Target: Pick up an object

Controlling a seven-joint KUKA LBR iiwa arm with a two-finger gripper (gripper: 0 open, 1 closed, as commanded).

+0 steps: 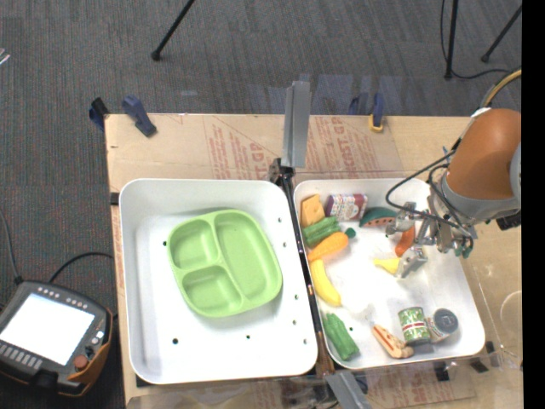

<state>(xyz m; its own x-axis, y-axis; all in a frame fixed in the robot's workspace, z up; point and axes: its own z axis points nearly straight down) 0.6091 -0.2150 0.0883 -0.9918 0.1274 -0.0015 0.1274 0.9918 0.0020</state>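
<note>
One small yellow piece (387, 265) lies just left of my tool (415, 261), whose spread I cannot tell.

Two bins side by side on bench (213, 147). Left bin (140, 228): divided plate (225, 262) at centre. Right bin (464, 301): banana (324, 283) at 9 o'clock, carrot (329, 246) just above it, bottle (347, 204) at 11, can (415, 323) at 5, cucumber (342, 336) at 7. Tablet (47, 335) on floor, 8 o'clock of bench.
</note>
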